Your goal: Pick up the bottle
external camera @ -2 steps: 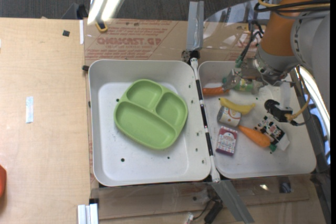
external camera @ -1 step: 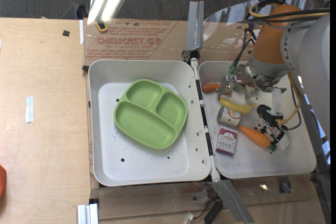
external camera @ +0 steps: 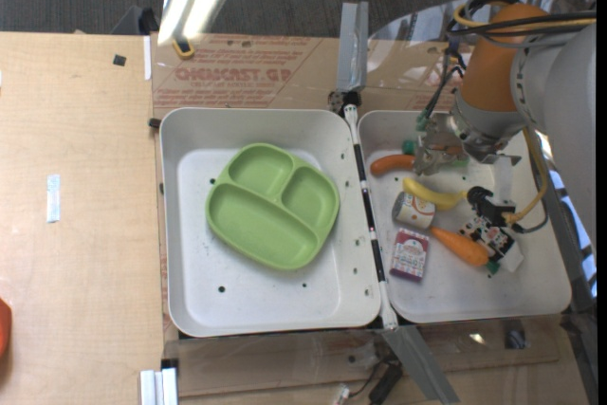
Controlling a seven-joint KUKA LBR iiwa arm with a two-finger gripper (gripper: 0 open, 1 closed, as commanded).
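Observation:
In the right bin (external camera: 531,299), a small bottle (external camera: 490,229) with a black cap and a patterned label lies on its side, against an orange carrot (external camera: 459,247). My gripper (external camera: 437,156) hangs low over the bin's far part, up and to the left of the bottle and apart from it. It sits just above a yellow banana (external camera: 432,194). A small teal thing (external camera: 408,147) peeks out at the gripper's left side, mostly hidden by it.
Also in the right bin are an orange sausage-shaped item (external camera: 390,164), a small can (external camera: 413,212) and a pink box (external camera: 410,256). The left bin (external camera: 190,280) holds a green divided plate (external camera: 273,205). The arm's cables (external camera: 531,204) loop over the right bin's right side.

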